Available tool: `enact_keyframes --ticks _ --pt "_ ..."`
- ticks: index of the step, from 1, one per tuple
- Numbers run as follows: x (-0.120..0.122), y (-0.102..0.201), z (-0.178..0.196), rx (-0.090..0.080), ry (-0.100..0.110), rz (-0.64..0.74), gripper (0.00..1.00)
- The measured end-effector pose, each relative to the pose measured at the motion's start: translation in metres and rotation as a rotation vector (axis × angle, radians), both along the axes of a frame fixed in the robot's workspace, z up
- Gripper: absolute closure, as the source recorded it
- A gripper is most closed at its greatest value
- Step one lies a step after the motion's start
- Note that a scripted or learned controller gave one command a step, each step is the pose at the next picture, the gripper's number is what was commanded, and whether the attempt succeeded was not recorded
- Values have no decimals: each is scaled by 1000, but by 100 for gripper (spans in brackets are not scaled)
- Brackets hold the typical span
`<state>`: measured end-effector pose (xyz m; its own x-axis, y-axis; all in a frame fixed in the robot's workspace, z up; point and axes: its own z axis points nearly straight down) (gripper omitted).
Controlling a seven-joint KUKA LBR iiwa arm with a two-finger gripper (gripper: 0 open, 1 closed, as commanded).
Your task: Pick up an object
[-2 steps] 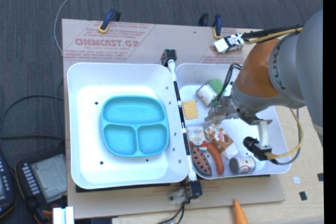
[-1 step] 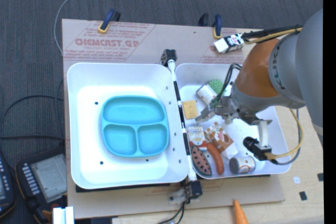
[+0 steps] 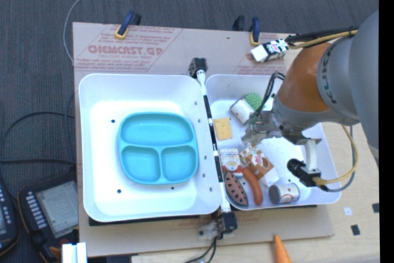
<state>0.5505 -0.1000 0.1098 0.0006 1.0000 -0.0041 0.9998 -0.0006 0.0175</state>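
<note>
From above, the bench carries two shallow white bins side by side on a brown board. The left bin (image 3: 98, 95) holds a light blue divided tray (image 3: 159, 148) lying flat near its middle, with three compartments. The right bin (image 3: 326, 160) is where the clutter is: a white cylinder (image 3: 241, 110) with a green textured piece (image 3: 252, 100) just behind it near the far side, a yellow cracker-like square (image 3: 222, 129) close to the wall between the bins, a small red and white packet (image 3: 229, 159), a brown wrapper (image 3: 257, 163) beside it, a watermelon slice (image 3: 236, 188) and an orange hot dog (image 3: 253, 185) side by side at the near edge, and a small can (image 3: 284, 193) lying next to them. The grey arm with its orange band (image 3: 305, 80) reaches in from the right and hangs over the middle of this bin, with the gripper (image 3: 253, 135) down just above the packet and the wrapper. Whether it is open or closed I cannot tell from here; nothing can be made out in its hold.
</note>
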Motion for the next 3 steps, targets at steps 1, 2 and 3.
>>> enact_keyframes --ticks 1,2,3 --pt "0 0 0 0 0 0 0" --pt "-60 2 -20 -3 -4 1 0" --pt "-59 1 -9 -3 -5 -2 100"
